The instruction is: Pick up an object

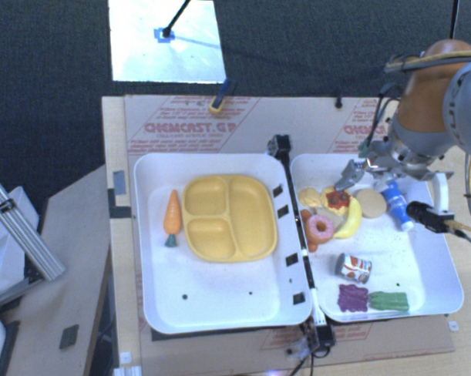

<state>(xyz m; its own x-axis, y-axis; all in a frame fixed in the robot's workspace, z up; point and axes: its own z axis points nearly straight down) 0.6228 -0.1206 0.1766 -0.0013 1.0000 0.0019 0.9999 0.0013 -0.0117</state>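
Note:
The right bin (427, 271) holds a cluster of toy foods: a banana (351, 219), a pink-iced donut (320, 229), a red piece (337, 200), a pale yellow piece (310, 196), a tan round cookie (369, 202) and a blue bottle (395, 199). Nearer the front lie a small can (354, 268), a purple bunch of grapes (352, 298) and a green vegetable (388, 300). My gripper (354, 174) hangs over the bin's back part, just above the red piece and left of the cookie. Nothing is visibly held in it.
The left bin (224, 313) holds a yellow divided plate (227, 217) with an orange carrot (172, 214) beside it on the left. A black-clipped divider (292, 212) separates the bins. The grey arm (433, 107) with cables comes in over the right bin's back right corner.

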